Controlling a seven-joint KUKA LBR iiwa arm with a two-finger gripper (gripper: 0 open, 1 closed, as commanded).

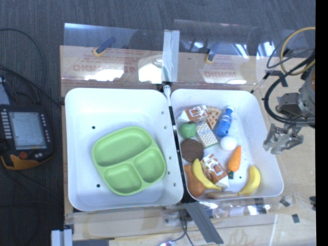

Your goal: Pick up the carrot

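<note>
Two bins on the worktop (294, 188): left bin (82, 106) has just a green tray (129, 160), right bin (256, 114) holds all the clutter. Carrot (234, 159) lies right of centre in the right bin, tip toward the near side, white egg (228, 143) touching its far end, banana (251, 181) just right and nearer, a snack pack (214, 169) to its left. Blue bottle (224, 122) sits further back. Tool (279, 141) hangs outside the bin's right wall, holding nothing; fingers look slightly apart. Likely parked there to keep the camera's sightline clear. Task not started. Carrot's right flank is the free side, so I'd grip across its width, clear of the egg.
</note>
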